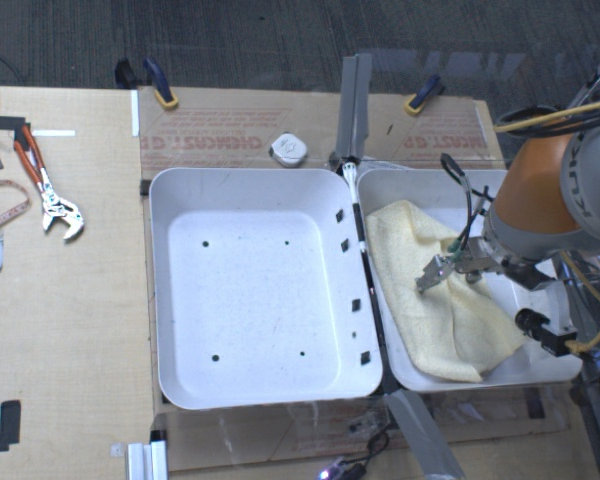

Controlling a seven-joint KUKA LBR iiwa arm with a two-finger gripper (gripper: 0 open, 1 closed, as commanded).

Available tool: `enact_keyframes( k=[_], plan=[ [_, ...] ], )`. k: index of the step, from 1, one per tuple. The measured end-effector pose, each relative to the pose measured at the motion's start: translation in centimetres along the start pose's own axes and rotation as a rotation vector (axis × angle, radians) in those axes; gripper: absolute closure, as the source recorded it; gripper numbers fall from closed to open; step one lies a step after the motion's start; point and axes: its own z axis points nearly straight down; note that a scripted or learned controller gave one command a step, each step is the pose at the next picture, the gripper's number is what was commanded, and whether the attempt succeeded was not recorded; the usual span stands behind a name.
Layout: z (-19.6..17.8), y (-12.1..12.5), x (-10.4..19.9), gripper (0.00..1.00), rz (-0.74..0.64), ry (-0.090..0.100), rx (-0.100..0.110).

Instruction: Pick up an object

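Note:
A pale yellow towel (420, 293) lies crumpled in the right bin (412, 370), spread from its back left toward its front. My gripper (433, 274) hangs low over the middle of the towel, at the end of the grey arm with the orange band that comes in from the right. Its tip is at the cloth's surface, near a fold. The towel lies flat in the bin and is not lifted.
The left bin (170, 298) stands beside the right one, with a grey divider post (354, 108) behind them. A wrench with red handles (42, 183) lies on the bench at far left. Clamps (158, 83) hold the board's back edge, and a small white disc (288, 149) sits there.

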Motion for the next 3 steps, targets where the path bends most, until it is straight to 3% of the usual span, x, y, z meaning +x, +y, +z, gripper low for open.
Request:
enact_keyframes(
  k=[1,2,3],
  plan=[
    [0.0,3.6,-6.6,0.00,0.021,-0.002,-0.002],
    [-4.4,-0.9,-9.4,0.00,0.016,-0.002,-0.002],
    [0.0,5.8,-4.8,0.00,0.095,-0.001,-0.002]
  ],
)
